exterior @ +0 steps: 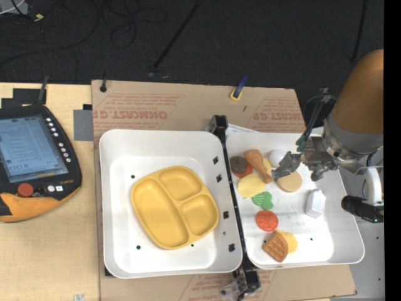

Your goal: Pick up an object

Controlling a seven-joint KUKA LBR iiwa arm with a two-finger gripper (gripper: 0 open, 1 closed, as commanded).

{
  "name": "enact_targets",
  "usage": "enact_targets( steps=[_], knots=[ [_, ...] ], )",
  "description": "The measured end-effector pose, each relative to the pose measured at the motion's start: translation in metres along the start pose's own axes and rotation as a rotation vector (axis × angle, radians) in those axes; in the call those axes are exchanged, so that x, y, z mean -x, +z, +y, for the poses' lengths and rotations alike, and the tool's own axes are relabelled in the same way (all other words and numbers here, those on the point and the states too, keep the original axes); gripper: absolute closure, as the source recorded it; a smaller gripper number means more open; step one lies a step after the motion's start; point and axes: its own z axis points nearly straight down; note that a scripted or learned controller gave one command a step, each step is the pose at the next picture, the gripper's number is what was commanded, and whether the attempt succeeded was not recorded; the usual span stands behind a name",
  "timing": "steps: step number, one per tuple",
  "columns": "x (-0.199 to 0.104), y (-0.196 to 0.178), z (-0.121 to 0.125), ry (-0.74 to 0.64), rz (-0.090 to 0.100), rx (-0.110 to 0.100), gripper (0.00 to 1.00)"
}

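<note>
At the near edge of the right bin [351, 253] a waffle toy [276, 246] is seen, then a red tomato [267, 220] and a green leaf [263, 200]. Farther back, the gripper [289, 165] is found just above a round tan cookie [289, 182] — nothing is held. How wide it is cannot be told. The cookie should be centred under it first — then a slow, straight drop is needed, so neighbours are not bumped.

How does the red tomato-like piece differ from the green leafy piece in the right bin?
The red piece is round and smooth; the green piece is ruffled and irregular. The red piece lies nearer the camera, the green one just behind it. Both lie on the right bin floor, apart from the pincer.
</note>
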Motion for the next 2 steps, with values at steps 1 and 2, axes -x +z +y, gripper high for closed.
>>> enact_targets(
  steps=[1, 2],
  knots=[
    [0.0, -0.006, 0.002, -0.002, -0.001, 0.012, 0.0],
    [-0.009, 0.054, 0.007, -0.003, 0.001, 0.004, 0.0]
  ],
)
